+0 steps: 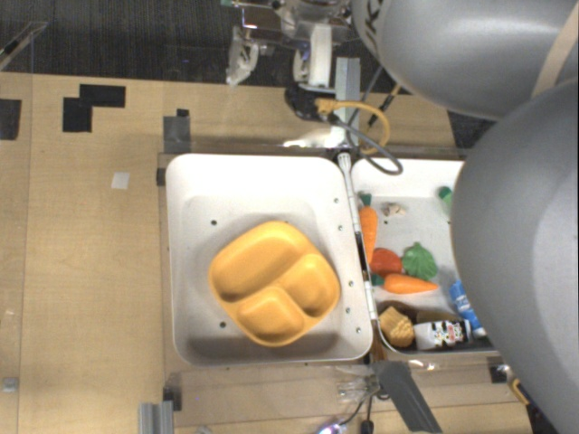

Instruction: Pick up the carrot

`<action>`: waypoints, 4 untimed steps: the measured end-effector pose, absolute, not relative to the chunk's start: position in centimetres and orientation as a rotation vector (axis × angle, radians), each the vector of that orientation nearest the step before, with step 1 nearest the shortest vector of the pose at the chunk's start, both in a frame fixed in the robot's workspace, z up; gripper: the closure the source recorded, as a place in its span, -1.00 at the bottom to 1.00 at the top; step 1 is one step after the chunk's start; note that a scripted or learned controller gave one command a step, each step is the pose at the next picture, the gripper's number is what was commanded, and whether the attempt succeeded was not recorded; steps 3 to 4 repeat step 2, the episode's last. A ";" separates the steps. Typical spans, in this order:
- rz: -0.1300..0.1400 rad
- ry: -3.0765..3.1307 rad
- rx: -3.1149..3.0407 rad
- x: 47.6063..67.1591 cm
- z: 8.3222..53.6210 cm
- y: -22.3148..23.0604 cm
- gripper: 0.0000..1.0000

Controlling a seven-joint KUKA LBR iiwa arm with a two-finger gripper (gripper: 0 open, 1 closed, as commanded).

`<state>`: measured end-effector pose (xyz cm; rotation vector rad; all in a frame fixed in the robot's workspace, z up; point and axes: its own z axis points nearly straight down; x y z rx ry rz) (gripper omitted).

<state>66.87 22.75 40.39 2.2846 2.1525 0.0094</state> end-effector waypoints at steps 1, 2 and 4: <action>0.007 1.645 2.676 66.8 43.6 23.6 -1.00; 0.005 1.712 2.634 66.8 28.9 23.6 -1.00; 0.005 1.712 2.634 66.8 28.9 23.6 -1.00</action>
